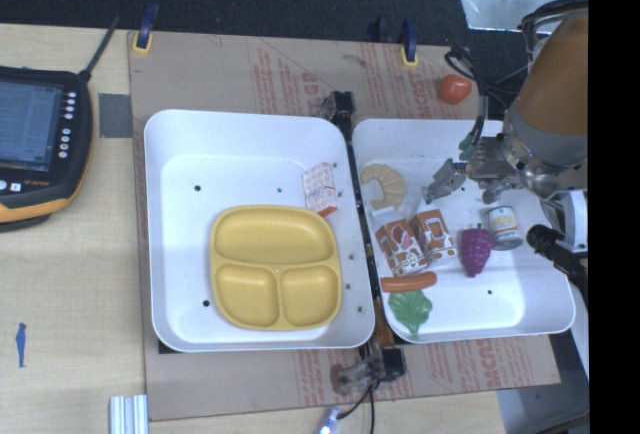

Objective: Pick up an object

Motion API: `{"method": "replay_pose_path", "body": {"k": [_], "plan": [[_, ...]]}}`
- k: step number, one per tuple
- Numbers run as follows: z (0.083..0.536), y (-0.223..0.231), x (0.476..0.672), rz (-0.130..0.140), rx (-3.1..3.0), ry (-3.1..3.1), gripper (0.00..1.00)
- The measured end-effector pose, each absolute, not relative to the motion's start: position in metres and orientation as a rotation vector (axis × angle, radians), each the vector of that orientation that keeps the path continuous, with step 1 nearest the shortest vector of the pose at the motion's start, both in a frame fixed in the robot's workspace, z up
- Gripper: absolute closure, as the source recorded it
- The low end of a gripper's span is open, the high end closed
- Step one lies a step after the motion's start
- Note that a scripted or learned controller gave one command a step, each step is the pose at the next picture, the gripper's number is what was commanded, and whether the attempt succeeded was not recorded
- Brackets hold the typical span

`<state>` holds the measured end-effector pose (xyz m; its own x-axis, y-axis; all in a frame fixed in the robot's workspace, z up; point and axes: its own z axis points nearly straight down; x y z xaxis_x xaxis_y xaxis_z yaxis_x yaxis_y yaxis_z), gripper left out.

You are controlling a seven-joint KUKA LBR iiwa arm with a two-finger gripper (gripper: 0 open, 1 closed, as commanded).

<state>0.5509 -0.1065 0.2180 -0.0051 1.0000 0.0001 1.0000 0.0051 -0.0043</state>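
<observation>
The fingers (445, 180) stand apart with nothing between them, low over the right bin (540, 317) near its upper middle. Just beside them lies a croissant (384, 184). Below sit two snack packets (414, 240), purple grapes (476, 250), a small tin (501, 222), a sausage (409, 282) and a green leaf (410, 310).

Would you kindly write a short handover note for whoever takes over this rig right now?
Pincer: over the upper part of the right bin, fingers apart, nothing between them.
Right bin holds: croissant, two snack packets, purple grapes, small tin, sausage, green leaf.
Left bin holds: yellow divided plate, small red-and-white packet.
A tomato lies on the cardboard outside the bins.
Done: nothing picked up yet.
Left: choose an object, grasp it, lift it.
</observation>
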Motion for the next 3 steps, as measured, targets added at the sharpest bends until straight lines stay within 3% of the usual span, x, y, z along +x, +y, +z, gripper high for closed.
{"method": "replay_pose_path", "body": {"k": [1, 2, 3], "plan": [[0.090, -0.102, 0.570, 0.008, -2.212, -2.225, 0.00], [0.102, -0.104, 0.571, 0.010, -2.210, -2.230, 1.00], [0.192, -0.048, 0.606, 0.002, -2.215, -2.226, 1.00]]}}
